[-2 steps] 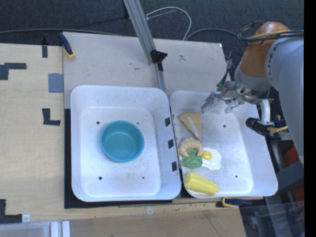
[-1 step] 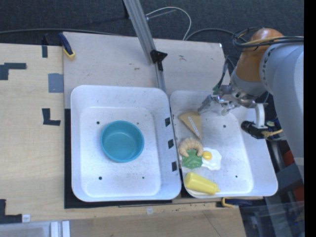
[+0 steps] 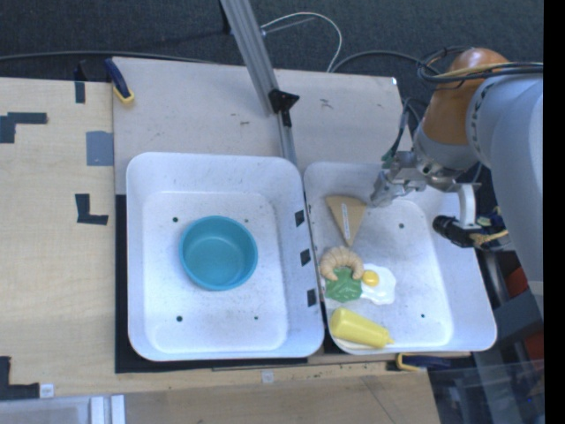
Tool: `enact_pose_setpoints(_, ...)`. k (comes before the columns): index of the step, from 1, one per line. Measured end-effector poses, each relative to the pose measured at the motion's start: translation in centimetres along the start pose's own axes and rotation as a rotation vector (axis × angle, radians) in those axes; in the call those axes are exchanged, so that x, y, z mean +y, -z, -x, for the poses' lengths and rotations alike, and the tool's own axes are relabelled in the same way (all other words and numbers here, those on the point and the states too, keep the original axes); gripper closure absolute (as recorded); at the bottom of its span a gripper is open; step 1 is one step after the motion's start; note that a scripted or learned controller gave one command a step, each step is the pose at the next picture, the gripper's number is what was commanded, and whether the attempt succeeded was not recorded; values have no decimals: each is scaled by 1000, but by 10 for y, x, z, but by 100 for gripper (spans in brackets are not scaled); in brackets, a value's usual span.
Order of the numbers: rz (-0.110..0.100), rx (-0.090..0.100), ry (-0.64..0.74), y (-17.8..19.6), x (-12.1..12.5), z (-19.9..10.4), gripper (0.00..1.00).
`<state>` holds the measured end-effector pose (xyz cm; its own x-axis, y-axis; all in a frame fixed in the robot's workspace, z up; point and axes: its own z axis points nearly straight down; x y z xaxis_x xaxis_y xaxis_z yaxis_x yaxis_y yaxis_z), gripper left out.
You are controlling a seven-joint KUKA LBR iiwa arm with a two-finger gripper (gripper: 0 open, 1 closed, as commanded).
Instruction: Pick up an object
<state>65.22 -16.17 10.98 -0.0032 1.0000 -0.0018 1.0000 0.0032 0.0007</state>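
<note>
Gripper (image 3: pixel 385 191) is seen low in the right bin (image 3: pixel 459 325) near its far edge, just beside the tan wedge (image 3: pixel 346 214); finger state cannot be told. Croissant (image 3: pixel 339 260), green piece (image 3: pixel 345 287), fried egg (image 3: pixel 376 283) and yellow piece (image 3: pixel 358 329) are clustered along the left wall. Blue bowl (image 3: pixel 219 252) is centred in the left bin (image 3: pixel 150 175).

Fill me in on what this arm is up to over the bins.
The grey arm reaches in from the right, its gripper low over the right bin, beside the tan wedge. Nothing is visibly held. A croissant, green piece, fried egg and yellow piece lie nearer the front. The left bin holds a blue bowl.
</note>
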Motion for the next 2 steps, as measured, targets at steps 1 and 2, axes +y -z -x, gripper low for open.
enact_pose_setpoints(1,3,1,-1,47,5,7,100)
enact_pose_setpoints(2,4,1,0,104,9,-3,100)
